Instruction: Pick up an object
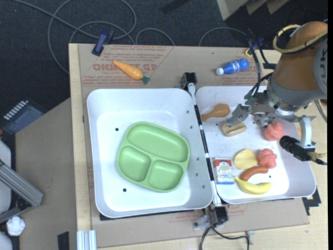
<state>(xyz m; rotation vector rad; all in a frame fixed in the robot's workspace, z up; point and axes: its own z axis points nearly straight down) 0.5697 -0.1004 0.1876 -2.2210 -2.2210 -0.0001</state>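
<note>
I am hovering my gripper (240, 116), fingers spread and holding nothing, over a tan, blocky toy (234, 128) in the right bin (299, 184), right of frame.

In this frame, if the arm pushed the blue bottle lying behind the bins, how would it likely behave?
The blue bottle lies on its side on the bare board, so it would probably roll. It looks small and plastic, likely light, and its rounded body may slip from a pinch.
</note>
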